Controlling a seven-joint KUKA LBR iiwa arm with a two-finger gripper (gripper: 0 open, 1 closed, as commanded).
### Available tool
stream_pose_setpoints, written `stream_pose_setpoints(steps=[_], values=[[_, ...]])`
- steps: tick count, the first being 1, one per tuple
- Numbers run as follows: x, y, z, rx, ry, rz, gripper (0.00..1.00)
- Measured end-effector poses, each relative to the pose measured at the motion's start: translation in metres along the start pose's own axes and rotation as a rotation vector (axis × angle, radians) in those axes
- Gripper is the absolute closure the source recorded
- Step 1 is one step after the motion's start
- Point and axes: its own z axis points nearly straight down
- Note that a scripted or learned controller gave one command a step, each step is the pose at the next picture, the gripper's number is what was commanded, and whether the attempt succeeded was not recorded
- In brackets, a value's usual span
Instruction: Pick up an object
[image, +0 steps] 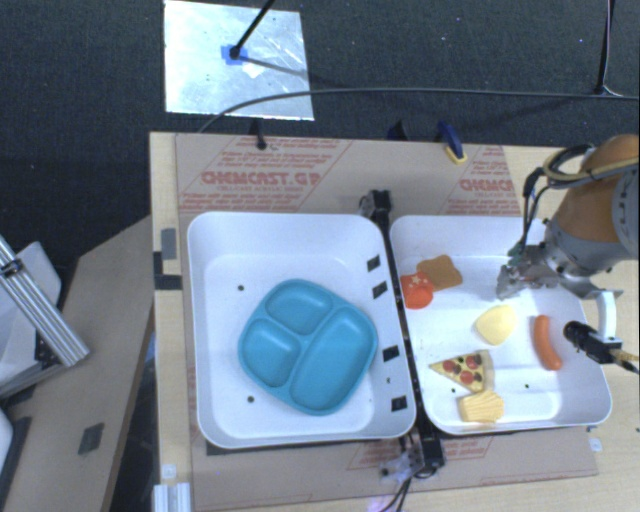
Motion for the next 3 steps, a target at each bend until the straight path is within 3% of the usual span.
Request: stream_pose_setpoints(steps=[2, 3], values=[[-0.008, -0.003, -0.109, -0.002, 0.000, -0.002, 1.00], [0.046, 0.003, -0.106, 0.003, 0.004, -0.008, 1.00]])
